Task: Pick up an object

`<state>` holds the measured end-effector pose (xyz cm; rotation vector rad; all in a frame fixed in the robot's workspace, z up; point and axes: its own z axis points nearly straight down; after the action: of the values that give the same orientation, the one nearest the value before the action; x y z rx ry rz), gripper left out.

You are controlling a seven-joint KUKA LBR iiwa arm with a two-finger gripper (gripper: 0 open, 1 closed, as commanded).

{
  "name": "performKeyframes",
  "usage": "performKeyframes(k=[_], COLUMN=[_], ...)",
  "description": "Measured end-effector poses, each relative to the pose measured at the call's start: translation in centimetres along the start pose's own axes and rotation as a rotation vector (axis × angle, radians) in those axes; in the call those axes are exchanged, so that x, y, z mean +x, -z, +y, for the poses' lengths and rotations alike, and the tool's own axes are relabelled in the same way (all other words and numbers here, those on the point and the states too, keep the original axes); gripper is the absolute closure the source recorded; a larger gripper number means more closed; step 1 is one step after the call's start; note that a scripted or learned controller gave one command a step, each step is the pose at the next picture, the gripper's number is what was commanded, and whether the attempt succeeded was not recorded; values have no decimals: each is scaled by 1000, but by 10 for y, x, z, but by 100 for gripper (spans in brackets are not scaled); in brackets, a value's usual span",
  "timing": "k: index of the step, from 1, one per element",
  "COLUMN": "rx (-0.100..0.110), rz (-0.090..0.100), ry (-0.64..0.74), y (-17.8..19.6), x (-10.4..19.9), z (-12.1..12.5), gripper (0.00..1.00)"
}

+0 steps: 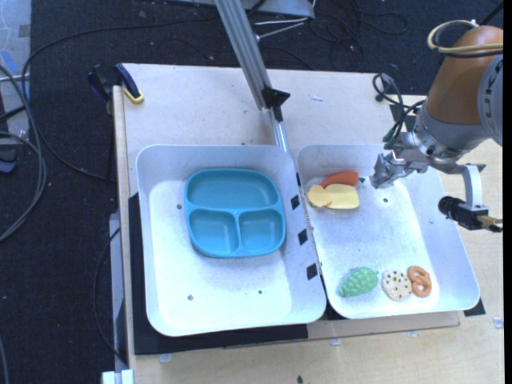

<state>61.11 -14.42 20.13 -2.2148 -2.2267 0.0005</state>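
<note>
Approach step: gripper [384,170] (jaw state unreadable) hangs at three o'clock of the yellow piece [340,198]; next, descend onto it.

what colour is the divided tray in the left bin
Light blue, a plain solid colour. The divided tray shows best in the camera view.

– What colours lie around the blue tray [235,212]?

– It is plain sky blue, in a white bin [160,294] speckled with small dark dots. In the white bin [448,270] to its right I see a red-orange piece [342,178] over a pale yellow one [336,198].

– And nearer the front?

– A bumpy green thing [358,282], a cream cookie [395,284] with dark chips, and an orange-brown pretzel [419,280].

– The tabletop [192,106]?

– Pale beige. My arm [464,78] is grey and orange.
</note>
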Motion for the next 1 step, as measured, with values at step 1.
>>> performKeyframes(k=[1], rx=[1], rz=[1], ry=[0], y=[-5], x=[56], z=[-10], gripper=[100])
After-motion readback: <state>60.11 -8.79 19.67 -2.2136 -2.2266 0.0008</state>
